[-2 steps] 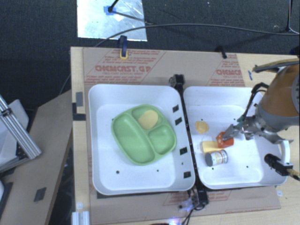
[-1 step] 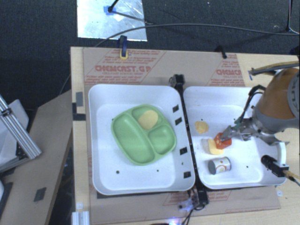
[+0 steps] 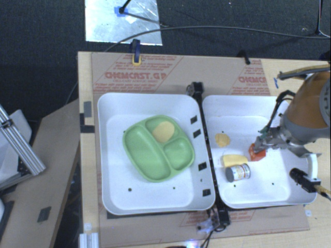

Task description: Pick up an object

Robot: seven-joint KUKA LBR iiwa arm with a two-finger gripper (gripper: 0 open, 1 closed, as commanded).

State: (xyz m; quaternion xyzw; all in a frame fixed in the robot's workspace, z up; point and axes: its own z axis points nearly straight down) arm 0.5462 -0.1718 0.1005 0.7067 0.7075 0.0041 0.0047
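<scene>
My arm [image 3: 309, 112] is reaching in over the right edge of the tabletop [image 3: 170, 72] and is hanging above the right bin [image 3: 258, 196]. My fingers [image 3: 262, 144] are pointing down at the bin's right half, directly at a red object [image 3: 256, 153]. The red object is lying on the bin floor and is showing just under and to the left of the fingers. I cannot tell whether the fingers are apart, together or clamped on it, nor whether it is lifted off the floor.

Other items are lying in the right bin. A yellow block [image 3: 234, 160] is sitting just beside the red object, toward the middle of the tabletop. A can [image 3: 238, 172] is lying on its side, touching or nearly touching the block on the side toward the near edge. A small yellow piece [image 3: 222, 139] is lying apart from these, closer to the far edge and near the wall shared with the left bin [image 3: 118, 191].

The left bin is holding a green divided plate [image 3: 155, 156], which is resting flat at its centre. A pale yellow item [image 3: 164, 132] is lying in the plate's compartment nearest the far edge.

Black clips [image 3: 196, 134] are sitting along the seam between the two bins. A blue and yellow clamp [image 3: 136, 52] is gripping the far edge of the tabletop.
</scene>
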